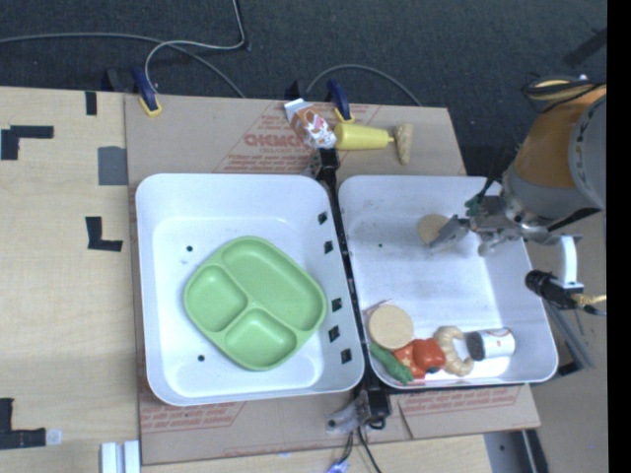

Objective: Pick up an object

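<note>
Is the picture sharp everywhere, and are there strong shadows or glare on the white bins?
In the camera view, light is soft and even; the green plate casts only a faint shadow in the left bin, and the right bin shows no harsh glare. The gripper and the small items near the front are slightly blurred, so fine detail is lost.

Dark floor [414,18], seemingly carpet
</note>
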